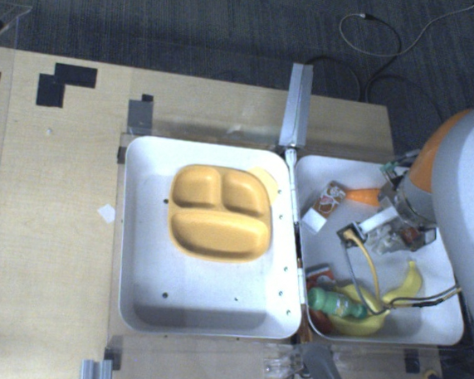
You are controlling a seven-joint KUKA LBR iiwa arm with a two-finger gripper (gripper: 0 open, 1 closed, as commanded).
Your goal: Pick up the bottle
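Yellow tray [220, 211] in left bin [136, 241]; banana [393, 301] right.

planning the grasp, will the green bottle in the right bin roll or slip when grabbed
The green plastic bottle lies on its side, so it would probably roll if nudged. The yellow banana rests against it and may shift along. Its smooth rounded body could slip from a loose pinch.

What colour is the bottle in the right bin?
Green, with a bit of red at its left end. The bottle shows in the camera view, beside the banana.
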